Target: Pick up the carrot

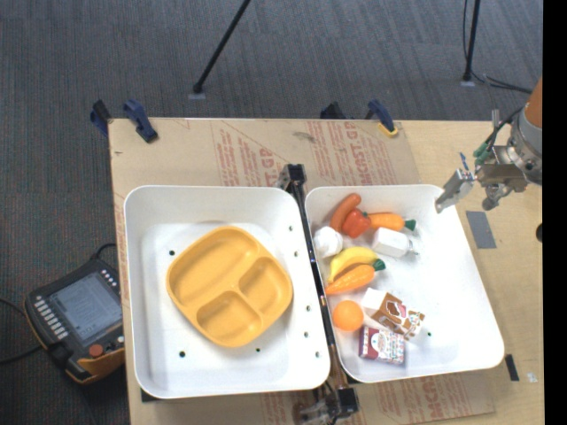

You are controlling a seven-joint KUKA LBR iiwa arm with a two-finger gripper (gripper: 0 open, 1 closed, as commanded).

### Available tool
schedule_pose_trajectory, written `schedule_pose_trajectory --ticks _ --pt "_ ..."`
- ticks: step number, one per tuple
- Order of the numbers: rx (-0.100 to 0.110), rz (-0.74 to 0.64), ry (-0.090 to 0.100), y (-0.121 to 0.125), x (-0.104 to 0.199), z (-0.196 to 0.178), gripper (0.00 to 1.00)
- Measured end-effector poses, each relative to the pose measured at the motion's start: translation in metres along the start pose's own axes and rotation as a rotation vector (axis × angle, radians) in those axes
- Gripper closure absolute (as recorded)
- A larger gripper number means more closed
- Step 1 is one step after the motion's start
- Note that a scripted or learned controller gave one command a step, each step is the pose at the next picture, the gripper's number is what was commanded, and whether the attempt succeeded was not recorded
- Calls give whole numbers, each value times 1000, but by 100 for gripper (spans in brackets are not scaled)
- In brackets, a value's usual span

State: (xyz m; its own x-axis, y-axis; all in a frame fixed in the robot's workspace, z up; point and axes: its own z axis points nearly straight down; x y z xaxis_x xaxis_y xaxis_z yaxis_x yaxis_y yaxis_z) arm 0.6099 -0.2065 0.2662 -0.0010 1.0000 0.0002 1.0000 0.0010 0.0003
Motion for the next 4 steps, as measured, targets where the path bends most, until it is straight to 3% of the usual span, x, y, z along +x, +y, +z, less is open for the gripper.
schedule_pose_trajectory --ticks 1,2,3,4 --pt "7 -1 3 26 58 169 0" --pt "-1 1 -1 30 -1 115 0" --pt "-12 1 -3 38 30 162 0" --pt "-3 -1 1 36 -5 151 0"
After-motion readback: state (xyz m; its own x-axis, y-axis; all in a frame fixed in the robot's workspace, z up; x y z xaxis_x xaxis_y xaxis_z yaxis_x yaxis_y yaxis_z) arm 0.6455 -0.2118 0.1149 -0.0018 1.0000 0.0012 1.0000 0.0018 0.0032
